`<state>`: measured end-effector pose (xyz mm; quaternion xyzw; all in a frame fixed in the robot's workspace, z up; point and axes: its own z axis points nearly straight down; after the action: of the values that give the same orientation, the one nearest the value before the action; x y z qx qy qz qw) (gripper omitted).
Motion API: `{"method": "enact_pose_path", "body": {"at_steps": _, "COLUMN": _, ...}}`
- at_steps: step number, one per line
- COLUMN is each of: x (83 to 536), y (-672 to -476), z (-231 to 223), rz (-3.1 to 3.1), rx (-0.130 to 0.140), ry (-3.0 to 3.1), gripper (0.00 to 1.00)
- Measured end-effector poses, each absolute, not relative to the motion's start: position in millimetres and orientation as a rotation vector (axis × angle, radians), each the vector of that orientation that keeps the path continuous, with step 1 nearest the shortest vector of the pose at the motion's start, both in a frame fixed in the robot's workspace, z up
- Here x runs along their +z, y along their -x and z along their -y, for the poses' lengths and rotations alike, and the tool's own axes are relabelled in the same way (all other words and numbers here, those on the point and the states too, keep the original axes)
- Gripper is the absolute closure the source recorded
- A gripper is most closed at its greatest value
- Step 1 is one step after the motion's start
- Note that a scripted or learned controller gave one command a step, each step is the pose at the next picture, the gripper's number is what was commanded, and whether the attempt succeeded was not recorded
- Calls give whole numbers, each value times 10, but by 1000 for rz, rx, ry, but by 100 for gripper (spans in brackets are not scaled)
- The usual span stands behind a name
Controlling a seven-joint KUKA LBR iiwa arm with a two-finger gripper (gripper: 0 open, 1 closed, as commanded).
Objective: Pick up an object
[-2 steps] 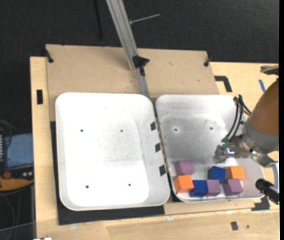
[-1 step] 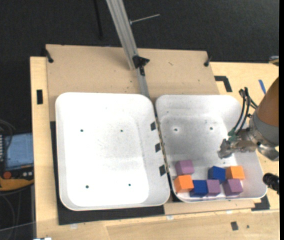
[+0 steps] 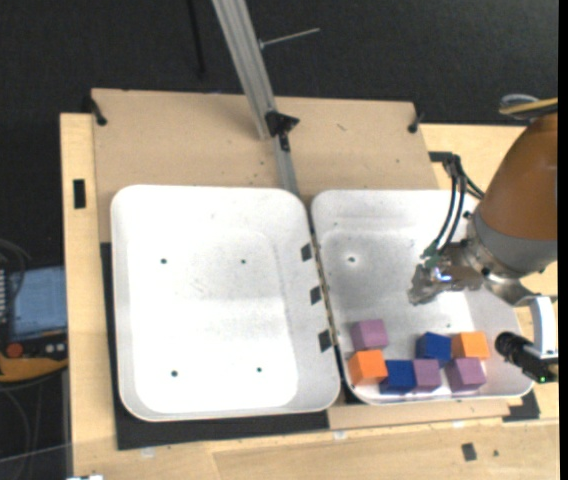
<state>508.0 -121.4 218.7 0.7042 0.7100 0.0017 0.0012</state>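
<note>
Both white bins (image 3: pixel 214 298) look like smooth plastic with a dull, faintly grey-speckled finish. The bench (image 3: pixel 254 138) under them is matt, pale brown board, like plywood or fibreboard. The blocks (image 3: pixel 419 363) in the bin nearer the arm look matt and soft-edged, perhaps foam. Behind the bins, a slanting rail (image 3: pixel 246 53) has a brushed-metal sheen. The arm's orange band (image 3: pixel 529 183) is smooth and slightly glossy.

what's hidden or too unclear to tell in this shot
- Two-finger gripper, camera view: small and blurred against the right white bin; whether it is open or shut is unclear.
- Grey arm with orange band: cut off by the right edge.
- Small foam cubes, purple, orange, blue: packed tightly; touching or stacked cannot be told.
</note>
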Motion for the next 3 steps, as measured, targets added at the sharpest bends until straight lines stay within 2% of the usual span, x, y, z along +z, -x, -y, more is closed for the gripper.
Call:
{"method": "enact_pose_path", "body": {"at_steps": 2, "x": 2092, "y": -5426, "z": 310, "rz": -2229, "rx": 4, "ry": -2212, "gripper": 100}}
{"method": "enact_pose_path", "body": {"at_steps": 3, "x": 2240, "y": -5576, "z": -254, "rz": -2230, "rx": 6, "ry": -2212, "gripper": 100}}
